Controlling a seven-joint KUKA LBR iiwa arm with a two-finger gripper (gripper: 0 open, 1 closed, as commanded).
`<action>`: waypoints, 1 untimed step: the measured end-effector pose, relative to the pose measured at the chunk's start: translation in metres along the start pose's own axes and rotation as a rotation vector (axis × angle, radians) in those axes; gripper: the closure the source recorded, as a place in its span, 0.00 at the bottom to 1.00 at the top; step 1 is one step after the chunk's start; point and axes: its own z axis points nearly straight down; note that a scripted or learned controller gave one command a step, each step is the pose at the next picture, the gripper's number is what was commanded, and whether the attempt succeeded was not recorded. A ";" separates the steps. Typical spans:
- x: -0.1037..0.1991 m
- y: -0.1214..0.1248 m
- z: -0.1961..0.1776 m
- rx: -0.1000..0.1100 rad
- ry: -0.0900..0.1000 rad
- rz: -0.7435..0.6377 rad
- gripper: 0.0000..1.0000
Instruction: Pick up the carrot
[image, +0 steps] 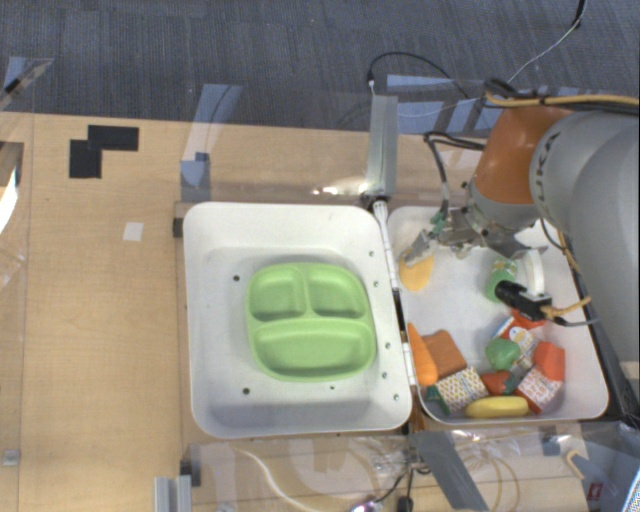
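The carrot (421, 357) is not yet picked: it lies in the right bin (452, 302), while the tool (437, 238) hangs spread near a yellow piece (417, 270).

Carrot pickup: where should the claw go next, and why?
Probably toward the near-left corner of the right bin: the carrot lies there against the left wall, beside the brown block, while the claw sits at the far end by a yellow piece.
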 end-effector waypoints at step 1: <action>0.001 0.005 -0.017 -0.015 -0.003 -0.003 1.00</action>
